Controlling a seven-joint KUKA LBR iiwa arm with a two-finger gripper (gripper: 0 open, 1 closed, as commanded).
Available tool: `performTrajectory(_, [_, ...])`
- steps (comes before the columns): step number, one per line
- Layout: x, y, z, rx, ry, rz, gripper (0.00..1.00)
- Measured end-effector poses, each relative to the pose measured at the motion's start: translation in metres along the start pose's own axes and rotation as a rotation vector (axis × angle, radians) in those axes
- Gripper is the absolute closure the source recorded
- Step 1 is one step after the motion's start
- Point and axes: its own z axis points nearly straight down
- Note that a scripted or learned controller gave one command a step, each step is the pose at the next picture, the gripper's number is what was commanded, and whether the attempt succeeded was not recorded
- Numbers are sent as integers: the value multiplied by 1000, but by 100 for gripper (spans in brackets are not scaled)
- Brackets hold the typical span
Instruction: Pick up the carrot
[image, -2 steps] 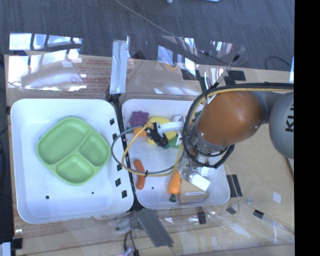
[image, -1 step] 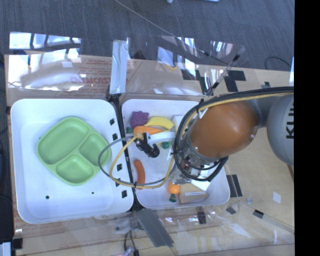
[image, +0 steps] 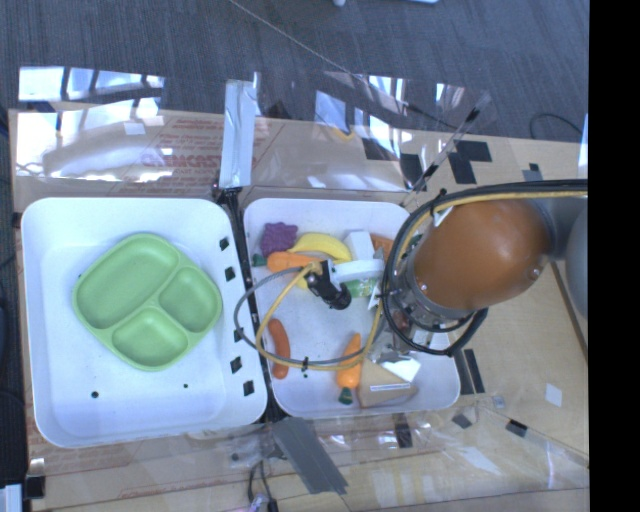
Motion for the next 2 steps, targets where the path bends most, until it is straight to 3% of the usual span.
performTrajectory(1, [-2,-29,18,-2,-7,45,100])
performTrajectory(2, [-4,-5,14,-4,-10,130,100])
